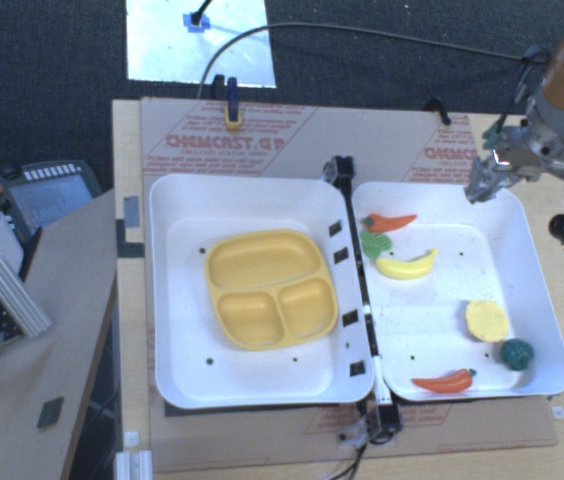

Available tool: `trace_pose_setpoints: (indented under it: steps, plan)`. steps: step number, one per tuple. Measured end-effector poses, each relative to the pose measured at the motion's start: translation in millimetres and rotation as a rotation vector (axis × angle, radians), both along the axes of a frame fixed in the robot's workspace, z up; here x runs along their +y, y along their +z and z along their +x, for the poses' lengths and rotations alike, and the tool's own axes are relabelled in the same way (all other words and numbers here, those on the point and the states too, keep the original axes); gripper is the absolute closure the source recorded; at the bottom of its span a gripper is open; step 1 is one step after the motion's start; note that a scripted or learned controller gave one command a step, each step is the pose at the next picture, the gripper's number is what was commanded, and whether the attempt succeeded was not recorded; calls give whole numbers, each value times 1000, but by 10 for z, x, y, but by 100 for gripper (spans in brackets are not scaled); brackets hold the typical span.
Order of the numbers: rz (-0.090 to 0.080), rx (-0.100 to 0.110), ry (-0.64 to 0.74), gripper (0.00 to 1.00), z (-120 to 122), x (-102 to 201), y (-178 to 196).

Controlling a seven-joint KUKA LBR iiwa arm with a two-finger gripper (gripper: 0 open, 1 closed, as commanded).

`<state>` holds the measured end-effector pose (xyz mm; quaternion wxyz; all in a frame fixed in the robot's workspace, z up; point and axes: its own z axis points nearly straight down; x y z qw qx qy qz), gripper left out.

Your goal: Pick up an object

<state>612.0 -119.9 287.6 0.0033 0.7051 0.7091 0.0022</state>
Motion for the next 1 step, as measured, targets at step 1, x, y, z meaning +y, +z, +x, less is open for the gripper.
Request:
trace_pose_setpoints:
  steps: [1]
  plan:
    - [3,6,3,100,74,493,-167]
